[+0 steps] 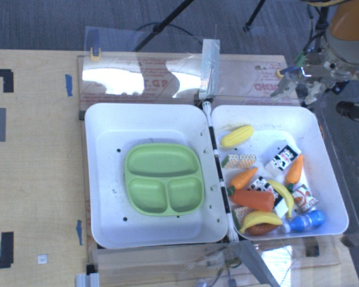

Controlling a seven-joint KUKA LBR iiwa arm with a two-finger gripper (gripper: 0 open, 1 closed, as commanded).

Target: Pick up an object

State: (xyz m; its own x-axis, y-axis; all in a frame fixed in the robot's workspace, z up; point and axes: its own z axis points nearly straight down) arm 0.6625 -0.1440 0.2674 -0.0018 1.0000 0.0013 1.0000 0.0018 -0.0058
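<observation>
The right bin (323, 142) holds several toy foods. Among them are a yellow corn cob (236, 135), two orange carrots (244, 177) (294, 169), a red pepper (254, 199), a banana (282, 193), a black-and-white carton (283, 158) and a blue bottle (305, 221). My gripper (297, 91) hangs beyond the bin's back right corner, above the bench rather than over the objects. Its fingers are spread open with nothing between them.
In the left bin (102, 130) lies a green divided plate (164, 178). A clear plastic sheet (167, 76) and an upright post (209, 64) stand behind the bins. Tripod legs cross the floor at the back.
</observation>
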